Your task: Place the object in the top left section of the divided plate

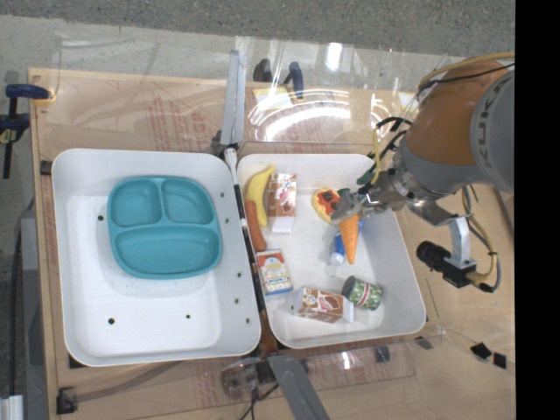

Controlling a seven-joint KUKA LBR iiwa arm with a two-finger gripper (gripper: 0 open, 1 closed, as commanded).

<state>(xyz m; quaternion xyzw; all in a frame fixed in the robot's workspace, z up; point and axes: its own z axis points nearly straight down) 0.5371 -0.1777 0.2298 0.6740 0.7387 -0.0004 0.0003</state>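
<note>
The tool (354, 204) hung over the upper right part of the right bin (398, 261), directly above the carrot (349, 237), whose long axis ran nearly straight down the frame from just under it. The divided plate (164, 226) lay well apart, in the left bin (74, 261) toward the frame's left, its top left section (134, 203) bare. Which object was meant was unclear; the carrot looked likeliest. Whether the tool was clenched or released could not be told, as the wrist hid it.
</note>
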